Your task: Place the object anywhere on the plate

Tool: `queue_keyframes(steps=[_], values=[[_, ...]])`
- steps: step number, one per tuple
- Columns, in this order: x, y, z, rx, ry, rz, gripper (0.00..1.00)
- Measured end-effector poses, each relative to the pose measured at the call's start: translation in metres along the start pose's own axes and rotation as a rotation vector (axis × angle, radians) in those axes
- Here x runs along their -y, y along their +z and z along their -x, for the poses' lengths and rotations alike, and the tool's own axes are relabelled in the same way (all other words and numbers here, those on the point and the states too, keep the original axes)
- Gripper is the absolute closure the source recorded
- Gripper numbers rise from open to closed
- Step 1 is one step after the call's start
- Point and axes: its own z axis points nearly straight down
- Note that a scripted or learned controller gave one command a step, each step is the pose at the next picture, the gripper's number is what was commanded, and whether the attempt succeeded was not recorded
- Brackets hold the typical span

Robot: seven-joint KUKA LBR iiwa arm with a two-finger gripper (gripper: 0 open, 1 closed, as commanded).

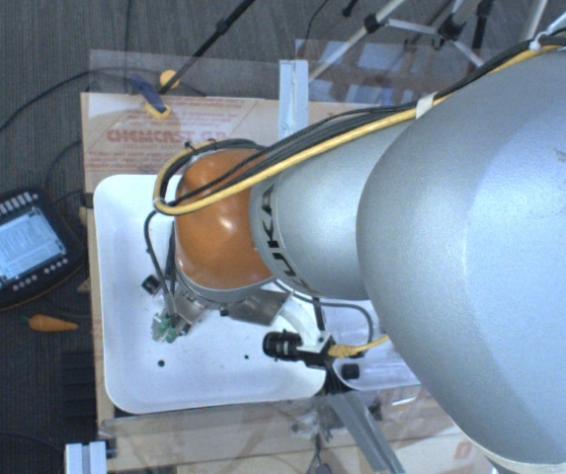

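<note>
Camera view: small green piece (167, 327) right at the gripper (174, 316) tip, touching or nearly so. Too small and blurred to tell whether gripped, or even whether separate from the gripper hardware. Grip state: cannot tell, tip mostly hidden under the wrist.

Gripper low over the white bin (124, 265), close to its floor, pointing down and away from the arm's base. Arm (441, 235) reaching in across the bin, orange band (218, 225) directly above the gripper. Yellow cable (362, 126) along the arm's top side. Black connector (283, 345) beside the gripper, on the arm side. Two dark specks (161, 364) on the bin floor just past the tip. Teach pendant (16, 245) well apart, outside the bin, beyond the gripper.
</note>
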Motion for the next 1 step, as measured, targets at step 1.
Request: queue_keyframes(steps=[1], values=[[-0.0024,-0.0962,0.0048,0.002,-0.058,0.003,1.00]])
